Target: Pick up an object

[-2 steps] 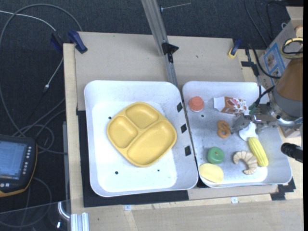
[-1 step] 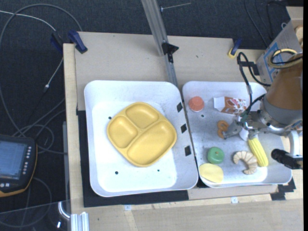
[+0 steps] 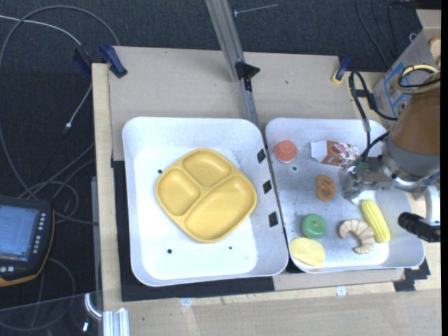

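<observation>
From above, the right white bin at the frame's right holds small toy foods: a yellow corn cob, a tan croissant-like pastry, a green round piece, a pale yellow slice, a brown pretzel, a red-orange round piece and a white-and-brown packet whose print is too small to read. The pincer hovers right of the pretzel, just above the corn cob's upper end; whether it is released or clenched cannot be told. The left white bin holds a yellow divided plate.
</observation>
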